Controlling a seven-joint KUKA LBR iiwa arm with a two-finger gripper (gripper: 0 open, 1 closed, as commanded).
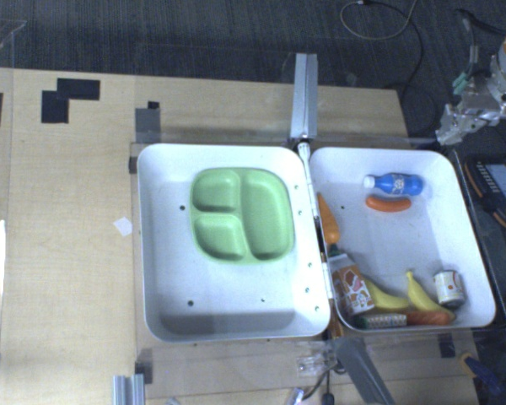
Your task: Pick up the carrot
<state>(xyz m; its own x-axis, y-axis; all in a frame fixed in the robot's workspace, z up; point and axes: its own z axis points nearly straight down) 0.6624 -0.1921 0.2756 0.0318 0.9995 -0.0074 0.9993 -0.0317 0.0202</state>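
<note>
Nearest, along the right white bin's [468,226] front wall, lie a small carton [352,289], yellow bananas [401,294] and a small tin can [449,288]. The slim orange carrot [327,220] lies against that bin's left wall. Farther back, the metal end effector [460,123] hangs outside the bin's far right corner, its opening impossible to tell.

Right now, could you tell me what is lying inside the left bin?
The left bin holds a green divided plate with three compartments, lying flat near its middle. Whatever the plate covers on the bin floor is hidden.
</note>
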